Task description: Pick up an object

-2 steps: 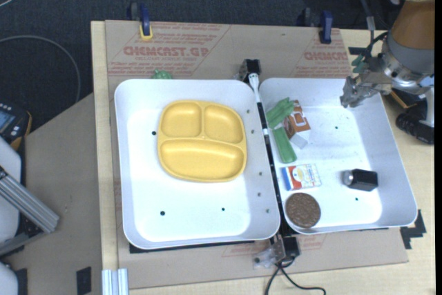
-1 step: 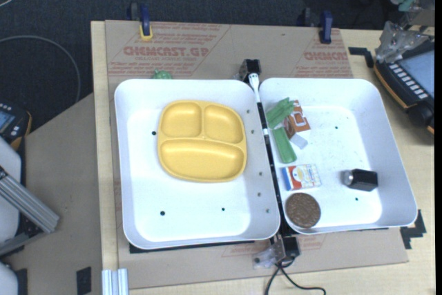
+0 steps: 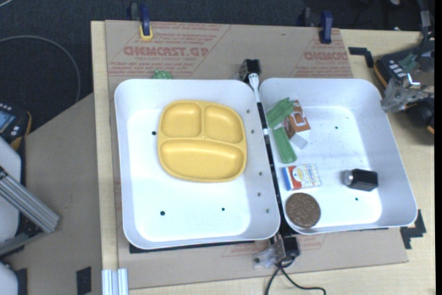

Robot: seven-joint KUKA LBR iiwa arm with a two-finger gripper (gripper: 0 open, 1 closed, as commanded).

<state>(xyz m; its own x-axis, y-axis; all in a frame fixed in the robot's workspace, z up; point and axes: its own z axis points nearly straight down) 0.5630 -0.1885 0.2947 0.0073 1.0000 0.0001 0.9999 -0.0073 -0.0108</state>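
Left bin (image 3: 138,217): one yellow divided plate (image 3: 202,141), lying flat toward the far edge, three compartments, nothing in them. Right bin (image 3: 397,169): green strip (image 3: 282,128) and orange-white carton (image 3: 299,122) together near the far-left corner along the shared wall; blue-white packet (image 3: 302,177) nearer, just beside that wall; brown round disc (image 3: 303,209) at the near-left corner, against the rim; small black block (image 3: 361,179) toward the near-right, well apart from the rest. Advice for the pick: the black block stands alone on bare floor and looks the easiest target for a straight descent; the flat packet and disc offer little edge to pinch, and the wall crowds them. Gripper (image 3: 400,90): a grey mass at the right bin's far-right corner, blurred and partly cut off; jaw opening cannot be told, nothing seen in it. Labels illegible.
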